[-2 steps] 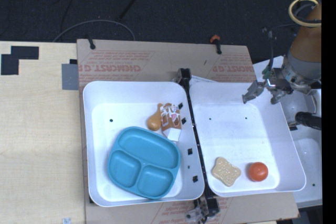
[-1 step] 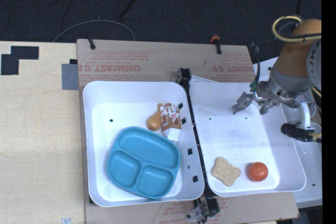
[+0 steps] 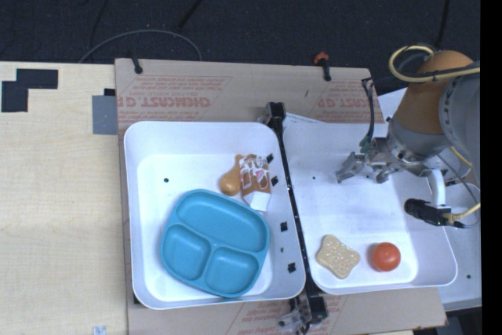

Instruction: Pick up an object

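While the claw hangs over the upper part of the right bin with its fingers spread wide and nothing between them, the nearest things to take, a cracker and a red ball, lie well apart from it at that bin's near edge. In the left bin a blue tray sits beside a small orange toy. A descent from here would likely close on bare floor, and the flat cracker may slip, while the ball may roll away.
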Available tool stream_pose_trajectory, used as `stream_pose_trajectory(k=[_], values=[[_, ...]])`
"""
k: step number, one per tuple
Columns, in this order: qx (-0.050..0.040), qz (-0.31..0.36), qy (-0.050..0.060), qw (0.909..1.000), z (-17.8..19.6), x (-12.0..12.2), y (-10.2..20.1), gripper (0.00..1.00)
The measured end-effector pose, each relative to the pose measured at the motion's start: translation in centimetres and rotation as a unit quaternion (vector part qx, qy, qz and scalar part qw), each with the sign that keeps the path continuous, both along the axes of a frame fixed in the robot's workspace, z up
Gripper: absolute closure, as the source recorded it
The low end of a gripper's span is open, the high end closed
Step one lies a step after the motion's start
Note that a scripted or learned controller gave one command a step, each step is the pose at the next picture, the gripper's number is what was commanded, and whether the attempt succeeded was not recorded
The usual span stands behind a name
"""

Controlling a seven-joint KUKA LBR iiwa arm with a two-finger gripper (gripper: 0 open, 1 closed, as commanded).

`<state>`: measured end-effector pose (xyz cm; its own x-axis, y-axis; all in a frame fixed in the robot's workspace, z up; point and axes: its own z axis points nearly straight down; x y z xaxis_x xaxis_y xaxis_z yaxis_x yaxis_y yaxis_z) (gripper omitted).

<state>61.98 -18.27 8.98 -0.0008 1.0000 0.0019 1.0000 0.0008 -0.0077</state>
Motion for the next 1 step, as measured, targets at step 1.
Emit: stream_pose_trajectory(k=[1], values=[[-0.0005,0.000,-0.002,1.0000,1.38,0.14,-0.08,1.00]])
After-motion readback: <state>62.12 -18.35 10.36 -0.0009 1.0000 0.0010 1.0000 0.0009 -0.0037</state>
